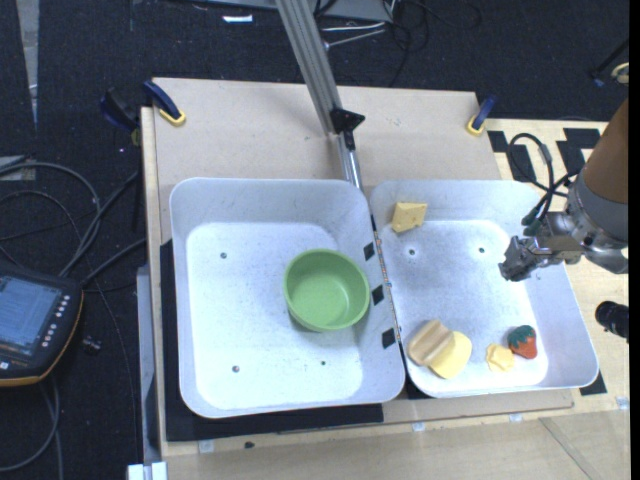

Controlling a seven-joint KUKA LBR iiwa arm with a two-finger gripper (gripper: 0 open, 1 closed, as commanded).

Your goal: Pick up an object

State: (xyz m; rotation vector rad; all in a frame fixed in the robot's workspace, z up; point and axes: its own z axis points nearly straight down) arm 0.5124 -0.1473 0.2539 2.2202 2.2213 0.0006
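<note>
Hand (pixel 517 263): over right bin (pixel 570 298), finger state unreadable, nothing seen held. You centre over strawberry toy (pixel 522 341), descend straight.

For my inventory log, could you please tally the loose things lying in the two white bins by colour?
Green: 1, the bowl in the left bin.
Yellow or tan: 4, all in the right bin: the wedge at the far end, the tan piece, the yellow piece touching it, and the small piece.
Red with a green top: 1, the small item.
Total: 6
</note>
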